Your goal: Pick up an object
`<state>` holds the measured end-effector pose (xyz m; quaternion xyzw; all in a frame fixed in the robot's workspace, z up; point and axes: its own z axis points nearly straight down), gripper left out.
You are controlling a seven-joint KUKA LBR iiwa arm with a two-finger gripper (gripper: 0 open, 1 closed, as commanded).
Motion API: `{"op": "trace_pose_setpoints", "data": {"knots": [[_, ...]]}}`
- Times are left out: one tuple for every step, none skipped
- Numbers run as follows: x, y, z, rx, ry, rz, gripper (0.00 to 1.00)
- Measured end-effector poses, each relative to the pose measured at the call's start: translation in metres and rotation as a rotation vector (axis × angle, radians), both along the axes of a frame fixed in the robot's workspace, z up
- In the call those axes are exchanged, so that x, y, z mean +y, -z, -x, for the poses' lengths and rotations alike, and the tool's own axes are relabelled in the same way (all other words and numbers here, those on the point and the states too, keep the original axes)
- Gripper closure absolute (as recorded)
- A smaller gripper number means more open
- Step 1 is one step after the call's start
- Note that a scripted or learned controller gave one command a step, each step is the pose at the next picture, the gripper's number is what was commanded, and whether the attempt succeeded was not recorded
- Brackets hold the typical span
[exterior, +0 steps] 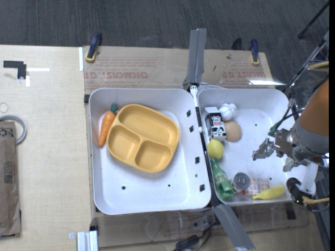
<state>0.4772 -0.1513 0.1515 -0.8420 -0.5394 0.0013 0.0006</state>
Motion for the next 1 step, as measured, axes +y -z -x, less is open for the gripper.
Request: {"op": "trace_pose_setpoints", "data": {"knots": [[-0.0177,-0.1304,-0.0311,0.0,-0.101,0.001,0.0]]}}
